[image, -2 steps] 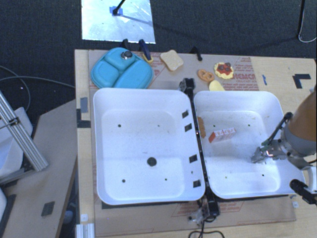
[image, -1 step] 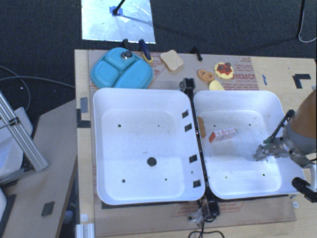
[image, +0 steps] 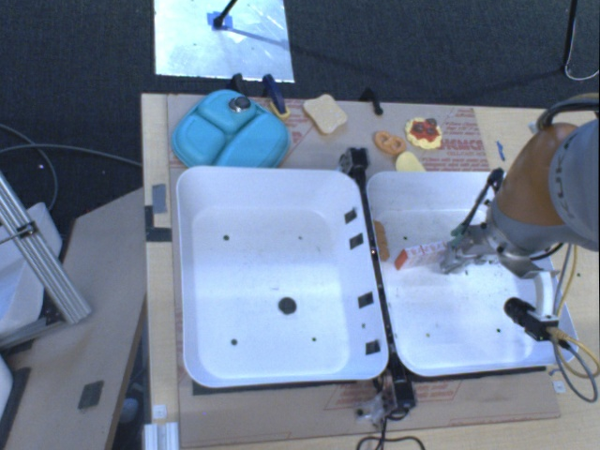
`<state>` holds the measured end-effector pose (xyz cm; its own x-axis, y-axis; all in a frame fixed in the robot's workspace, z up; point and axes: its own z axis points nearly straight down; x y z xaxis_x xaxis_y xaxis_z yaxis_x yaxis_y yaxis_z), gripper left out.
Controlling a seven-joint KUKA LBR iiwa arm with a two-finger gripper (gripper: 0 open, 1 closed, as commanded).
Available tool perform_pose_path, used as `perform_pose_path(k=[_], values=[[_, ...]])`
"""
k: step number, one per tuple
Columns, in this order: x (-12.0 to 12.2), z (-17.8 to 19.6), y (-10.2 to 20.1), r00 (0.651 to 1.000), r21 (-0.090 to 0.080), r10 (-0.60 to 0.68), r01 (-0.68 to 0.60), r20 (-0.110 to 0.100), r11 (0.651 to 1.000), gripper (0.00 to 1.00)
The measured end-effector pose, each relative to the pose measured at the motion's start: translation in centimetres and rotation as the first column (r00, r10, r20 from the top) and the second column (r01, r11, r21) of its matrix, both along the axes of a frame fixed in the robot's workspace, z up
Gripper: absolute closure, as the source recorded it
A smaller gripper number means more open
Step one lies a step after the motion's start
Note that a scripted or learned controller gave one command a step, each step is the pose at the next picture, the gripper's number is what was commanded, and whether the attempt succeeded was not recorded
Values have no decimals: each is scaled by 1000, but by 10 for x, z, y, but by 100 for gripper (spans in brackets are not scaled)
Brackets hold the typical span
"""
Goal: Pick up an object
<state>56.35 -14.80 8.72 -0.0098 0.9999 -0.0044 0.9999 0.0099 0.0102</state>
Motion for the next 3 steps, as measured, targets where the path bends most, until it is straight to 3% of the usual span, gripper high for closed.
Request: perform_pose_path(k=[2, 3], values=[[-71, 3, -50, 1000, 2, -9, 9, 8, 1000, 100], [-70, 14, -50, 1000, -1, -5, 5, 12, 1000, 100]])
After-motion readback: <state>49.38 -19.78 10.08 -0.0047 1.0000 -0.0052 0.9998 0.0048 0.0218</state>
